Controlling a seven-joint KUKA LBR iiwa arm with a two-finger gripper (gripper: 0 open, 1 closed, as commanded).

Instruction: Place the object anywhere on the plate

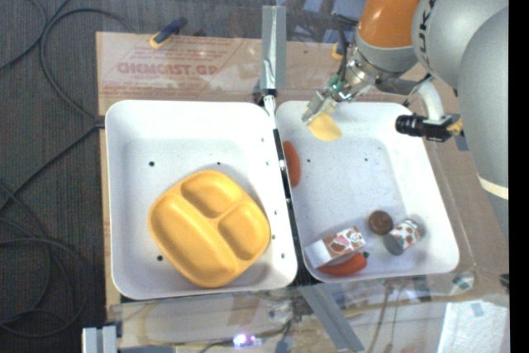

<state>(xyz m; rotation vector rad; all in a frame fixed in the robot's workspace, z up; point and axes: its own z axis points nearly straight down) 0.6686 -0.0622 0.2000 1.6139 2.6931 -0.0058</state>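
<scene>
So the gripper point(321, 107) is up over the far edge of the right bin point(430, 178), near the divider side, and there's a pale yellow piece point(326, 128) right at its fingertips. It looks pinched between the fingers, which sit close together around its top edge, and it seems lifted off the bin floor, though from this angle I can't be totally sure it isn't just resting against the far wall.

The yellow plate point(210, 226) sits in the left bin point(124, 178), toward the near edge, with nothing on it. So I'd call this roughly halfway: pick looks done, carry and drop are left. It has to cross the divider and come toward the near side.

Other stuff in the right bin: a red pepper point(344, 264), a little can point(337, 244), a brown round thing point(380, 221) and another small can point(402, 235) along the near edge, plus something red-orange point(290, 163) against the divider wall.
</scene>
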